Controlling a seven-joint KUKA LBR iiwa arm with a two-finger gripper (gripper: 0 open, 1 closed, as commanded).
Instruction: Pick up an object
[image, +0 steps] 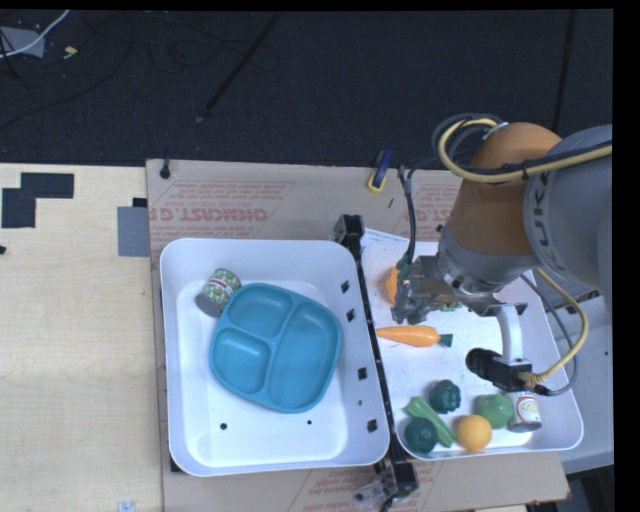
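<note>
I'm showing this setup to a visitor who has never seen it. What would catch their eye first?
Probably the big blue divided plate filling the middle of the left bin, with a small can lying at its upper left. Next, the grey arm with its orange band reaching over the right bin, where an orange carrot lies just below the gripper and green and yellow toy produce clusters near the front edge.

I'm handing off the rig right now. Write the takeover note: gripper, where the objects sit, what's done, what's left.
Gripper: low in the right bin, near its left wall, above the carrot; finger state unreadable.
Right bin: carrot, dark green vegetable, yellow fruit, small can.
Left bin: blue divided plate, can.
Done: no pick visible.
Left: grasp and lift one object.
</note>
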